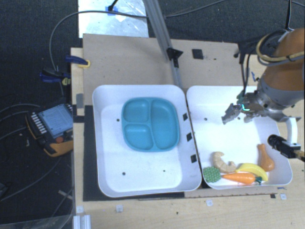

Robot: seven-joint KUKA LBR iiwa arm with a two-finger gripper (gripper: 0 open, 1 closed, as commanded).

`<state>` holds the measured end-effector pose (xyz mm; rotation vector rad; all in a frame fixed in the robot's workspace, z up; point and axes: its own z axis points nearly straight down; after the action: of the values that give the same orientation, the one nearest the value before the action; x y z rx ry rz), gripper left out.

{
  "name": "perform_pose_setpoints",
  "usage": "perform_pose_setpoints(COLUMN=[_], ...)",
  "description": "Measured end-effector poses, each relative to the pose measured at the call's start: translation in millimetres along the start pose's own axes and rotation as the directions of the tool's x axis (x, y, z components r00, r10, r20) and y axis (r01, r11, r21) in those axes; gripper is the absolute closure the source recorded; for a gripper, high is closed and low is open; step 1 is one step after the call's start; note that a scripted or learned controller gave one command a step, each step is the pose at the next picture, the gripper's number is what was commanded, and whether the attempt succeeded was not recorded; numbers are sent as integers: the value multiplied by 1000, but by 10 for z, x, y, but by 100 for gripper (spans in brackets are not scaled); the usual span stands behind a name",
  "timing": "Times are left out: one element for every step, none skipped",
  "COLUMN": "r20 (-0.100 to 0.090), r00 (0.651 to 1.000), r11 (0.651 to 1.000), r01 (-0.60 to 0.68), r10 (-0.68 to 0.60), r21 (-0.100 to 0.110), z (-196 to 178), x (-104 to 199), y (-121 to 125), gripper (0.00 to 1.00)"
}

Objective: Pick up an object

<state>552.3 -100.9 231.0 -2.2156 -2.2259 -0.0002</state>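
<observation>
While the toy foods, a carrot (239, 178), a banana (252, 169) and others, lie huddled at the lower edge of the right bin (209, 99), the gripper (232, 113) hovers open and empty above bare floor, probably lining up a descent.

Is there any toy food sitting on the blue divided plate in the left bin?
No, the blue divided plate is bare; the carrot, banana and other toy foods lie in the right bin.
</observation>
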Motion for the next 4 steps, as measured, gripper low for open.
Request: perform_pose_setpoints(r20=[0,0,0,1], r00=[1000,1000,1000,1000], r11=[1000,1000,1000,1000], r01=[0,-3,-4,-4], r10=[0,3,4,4], r21=[-2,2,3,-5], z=[-6,472,1075,1440], x=[0,64,128,125], y=[4,-68,-32,-8], gripper=[0,0,0,0])
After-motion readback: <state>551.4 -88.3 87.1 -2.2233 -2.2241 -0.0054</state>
